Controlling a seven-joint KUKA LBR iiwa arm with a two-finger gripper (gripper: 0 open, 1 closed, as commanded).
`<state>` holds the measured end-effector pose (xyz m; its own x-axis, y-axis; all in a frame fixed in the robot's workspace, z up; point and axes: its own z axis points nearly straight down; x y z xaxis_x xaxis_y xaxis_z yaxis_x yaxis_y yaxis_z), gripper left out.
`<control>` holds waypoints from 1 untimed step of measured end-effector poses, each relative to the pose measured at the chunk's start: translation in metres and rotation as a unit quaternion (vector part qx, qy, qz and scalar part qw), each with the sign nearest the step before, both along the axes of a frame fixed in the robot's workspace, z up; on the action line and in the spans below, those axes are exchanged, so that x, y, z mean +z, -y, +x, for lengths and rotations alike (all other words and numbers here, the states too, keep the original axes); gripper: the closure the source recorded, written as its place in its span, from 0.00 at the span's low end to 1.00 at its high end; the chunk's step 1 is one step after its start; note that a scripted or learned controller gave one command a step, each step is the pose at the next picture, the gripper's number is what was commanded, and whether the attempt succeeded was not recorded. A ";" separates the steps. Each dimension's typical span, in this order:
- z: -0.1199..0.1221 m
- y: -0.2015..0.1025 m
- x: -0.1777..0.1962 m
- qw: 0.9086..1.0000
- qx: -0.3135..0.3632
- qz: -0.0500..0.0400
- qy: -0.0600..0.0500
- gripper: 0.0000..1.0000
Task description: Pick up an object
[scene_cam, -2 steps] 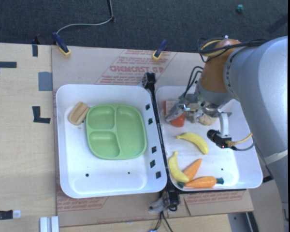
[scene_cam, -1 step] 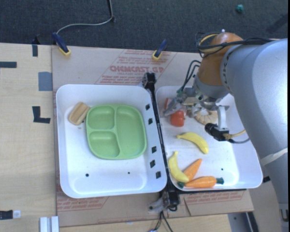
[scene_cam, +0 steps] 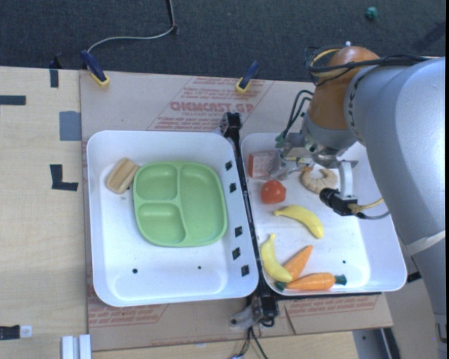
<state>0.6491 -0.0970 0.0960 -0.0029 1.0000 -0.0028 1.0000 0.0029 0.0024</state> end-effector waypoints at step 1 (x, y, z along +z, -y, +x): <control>0.000 0.000 -0.001 1.000 0.000 0.000 0.000 0.00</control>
<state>0.6488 -0.0971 0.0953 -0.0026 1.0000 -0.0034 1.0000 0.0026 0.0015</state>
